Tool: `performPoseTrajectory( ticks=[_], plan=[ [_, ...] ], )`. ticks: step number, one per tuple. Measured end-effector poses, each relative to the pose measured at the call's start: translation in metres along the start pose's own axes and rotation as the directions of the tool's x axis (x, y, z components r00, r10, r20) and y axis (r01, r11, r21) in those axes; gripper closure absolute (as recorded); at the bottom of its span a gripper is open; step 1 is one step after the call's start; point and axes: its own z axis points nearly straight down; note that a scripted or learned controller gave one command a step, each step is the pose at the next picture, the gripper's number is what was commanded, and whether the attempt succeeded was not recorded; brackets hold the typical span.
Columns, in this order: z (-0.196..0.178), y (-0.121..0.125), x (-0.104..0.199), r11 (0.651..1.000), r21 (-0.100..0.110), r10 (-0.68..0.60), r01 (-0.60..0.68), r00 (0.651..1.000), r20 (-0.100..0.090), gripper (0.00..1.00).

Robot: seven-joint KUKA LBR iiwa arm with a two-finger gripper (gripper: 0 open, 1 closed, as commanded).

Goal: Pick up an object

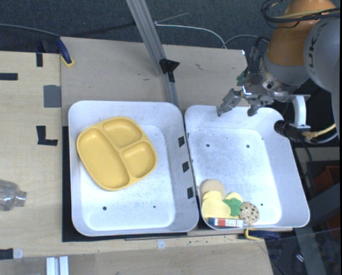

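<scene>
Plastic bottle point(3, 195) lies on worktop point(22, 125) far left. Yellow divided plate point(117, 152) sits in left bin point(125, 219). Small toy food pile point(225, 206) sits in near corner of right bin point(285, 171). Claw point(238, 109) hovers at that bin's far rim, fingers spread, holding nothing. Pick not yet started; reach, grasp, lift all left.

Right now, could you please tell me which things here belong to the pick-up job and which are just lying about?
Belonging to the job:
- two-finger gripper, open, above the right white bin
- pile of small objects in that bin's near corner

Lying about:
- yellow divided plastic tray in the left white bin
- clear plastic bottle on the bench
</scene>
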Motion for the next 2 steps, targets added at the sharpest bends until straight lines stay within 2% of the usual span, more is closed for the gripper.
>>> performPoseTrajectory(
  ticks=[1,2],
  plan=[
    [-0.028,-0.007,-0.008,1.000,-0.002,0.001,-0.001,1.000,0.001,0.00],
    [-0.049,0.027,-0.006,1.000,-0.004,-0.001,0.001,1.000,0.001,0.00]
  ],
)
